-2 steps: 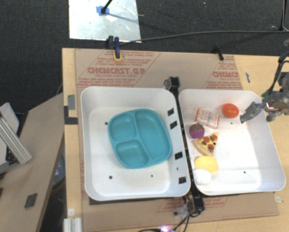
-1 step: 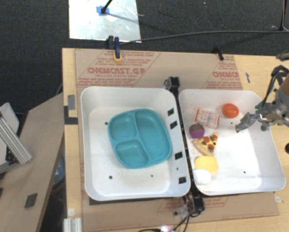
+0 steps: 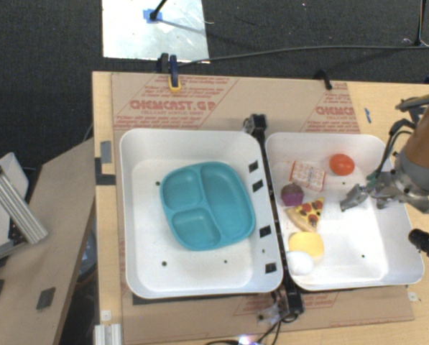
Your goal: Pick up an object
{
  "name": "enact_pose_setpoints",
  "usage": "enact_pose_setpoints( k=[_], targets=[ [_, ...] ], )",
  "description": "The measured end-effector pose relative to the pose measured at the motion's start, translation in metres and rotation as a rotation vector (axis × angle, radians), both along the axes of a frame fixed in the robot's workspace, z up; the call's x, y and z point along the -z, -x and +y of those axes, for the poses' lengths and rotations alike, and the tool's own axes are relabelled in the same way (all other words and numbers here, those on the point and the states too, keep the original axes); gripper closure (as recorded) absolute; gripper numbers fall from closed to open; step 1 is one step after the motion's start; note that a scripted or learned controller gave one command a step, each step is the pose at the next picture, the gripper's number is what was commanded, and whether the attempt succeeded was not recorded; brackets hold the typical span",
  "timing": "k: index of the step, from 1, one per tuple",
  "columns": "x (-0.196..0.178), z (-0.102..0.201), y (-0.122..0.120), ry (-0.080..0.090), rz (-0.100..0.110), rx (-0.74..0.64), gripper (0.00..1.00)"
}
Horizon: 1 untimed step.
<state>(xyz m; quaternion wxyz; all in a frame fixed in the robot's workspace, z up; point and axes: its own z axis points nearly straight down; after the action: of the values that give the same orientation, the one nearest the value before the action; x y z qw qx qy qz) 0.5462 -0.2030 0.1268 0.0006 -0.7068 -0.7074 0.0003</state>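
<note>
Tool [image 3: 352, 198], jaw state unreadable, nothing seen gripped, over right bin [image 3: 397, 264]; pizza [image 3: 307, 215] and tomato [image 3: 341, 164] near it; pick apparently pending.

toys [image 3: 305, 215] crowd right bin's [image 3: 358, 264] left side

The arm [image 3: 422, 149] ran off the right edge so its upper part was cut away, and the gripper [image 3: 354, 198] was too small and blurred to read its fingers' spacing.
</note>
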Motion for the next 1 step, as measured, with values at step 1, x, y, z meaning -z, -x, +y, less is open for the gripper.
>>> enact_pose_setpoints(
  k=[1],
  targets=[
    [0.0444, 0.0005, -0.0001, 0.000, 0.000, 0.000, 0.00]
  ],
)
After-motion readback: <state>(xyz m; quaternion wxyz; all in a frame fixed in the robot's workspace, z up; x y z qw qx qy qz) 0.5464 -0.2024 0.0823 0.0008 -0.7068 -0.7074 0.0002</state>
